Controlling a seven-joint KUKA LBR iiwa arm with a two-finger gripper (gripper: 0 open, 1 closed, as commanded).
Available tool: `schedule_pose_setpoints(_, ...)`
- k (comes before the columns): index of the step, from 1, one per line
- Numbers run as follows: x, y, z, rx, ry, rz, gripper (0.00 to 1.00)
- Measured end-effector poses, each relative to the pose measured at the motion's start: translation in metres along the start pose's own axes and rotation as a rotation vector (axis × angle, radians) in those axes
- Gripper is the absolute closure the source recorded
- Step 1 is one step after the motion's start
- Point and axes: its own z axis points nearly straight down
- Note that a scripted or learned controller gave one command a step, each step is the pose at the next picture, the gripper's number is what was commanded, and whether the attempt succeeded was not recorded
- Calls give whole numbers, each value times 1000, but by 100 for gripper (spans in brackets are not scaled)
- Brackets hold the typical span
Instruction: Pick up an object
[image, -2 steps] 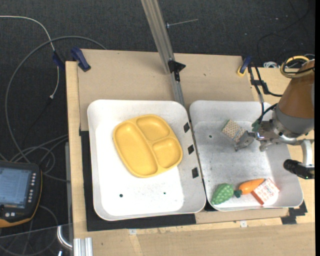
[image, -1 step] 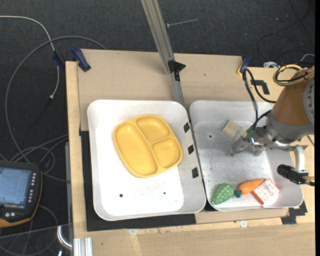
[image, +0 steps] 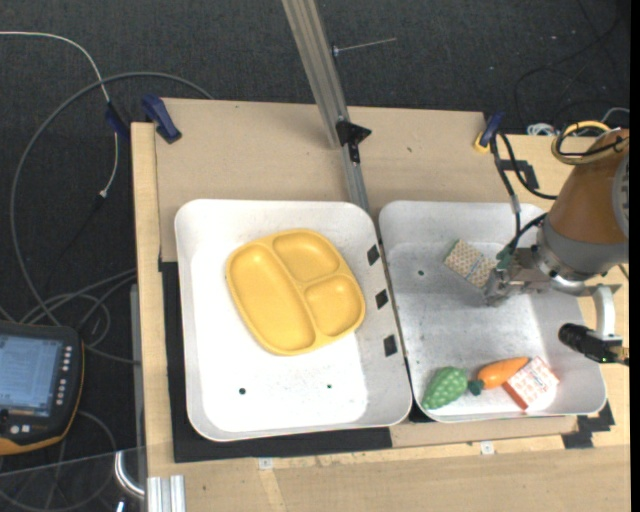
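While your tool (image: 497, 287) sits low in the right bin (image: 440, 330), just beside the patterned packet (image: 468, 262), you are at the approach step. Whether it is parted or closed, I cannot tell. Next, centre over the packet.

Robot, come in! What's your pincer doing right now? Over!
Pincer down in right bin, beside patterned packet. Grip unclear. Carrot, green toy, small box at near edge, untouched. Yellow plate in left bin.

Yellow divided plate (image: 295, 290) in left bin (image: 200, 300) (handheld screen (image: 35, 385) nearby)
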Motion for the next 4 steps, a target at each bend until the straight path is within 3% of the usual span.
schedule_pose_setpoints(3, -3, 21, -153, -7, -4, 0, 100)
schedule_pose_setpoints(4, 46, 10, -160, 2, 1, -4, 100)
